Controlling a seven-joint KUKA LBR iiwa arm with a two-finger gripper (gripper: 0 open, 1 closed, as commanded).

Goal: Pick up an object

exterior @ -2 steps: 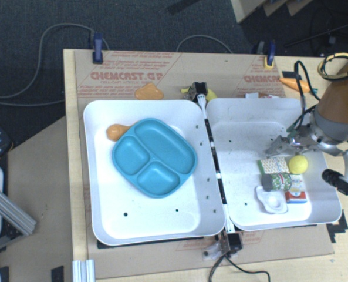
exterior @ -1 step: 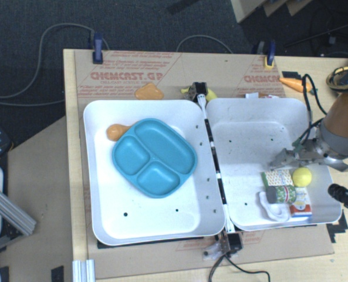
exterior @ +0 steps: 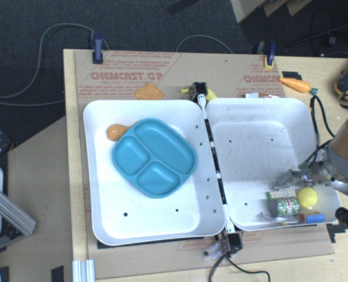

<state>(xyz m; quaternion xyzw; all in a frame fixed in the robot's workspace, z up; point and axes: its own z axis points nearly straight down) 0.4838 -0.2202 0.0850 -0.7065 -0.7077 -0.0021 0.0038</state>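
In the right bin (exterior: 262,140), the tool (exterior: 298,180) hangs low over the near right corner — just above a yellow ball (exterior: 307,198) and a green can (exterior: 284,206) lying beside it; how far it is open I cannot tell. The left bin (exterior: 103,204) holds a blue divided plate (exterior: 154,157) and an orange piece (exterior: 116,131) at its far left edge.

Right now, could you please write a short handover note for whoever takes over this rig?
Gripper: low in the right bin, near corner, just above the clutter; no object visibly between its fingers.
Objects: yellow ball, small can and blue-and-red piece bunched in that corner. Blue divided tray and an orange object peeking from under it lie in the left bin.
Done: nothing lifted yet.
Left: grasp one object and lift it.
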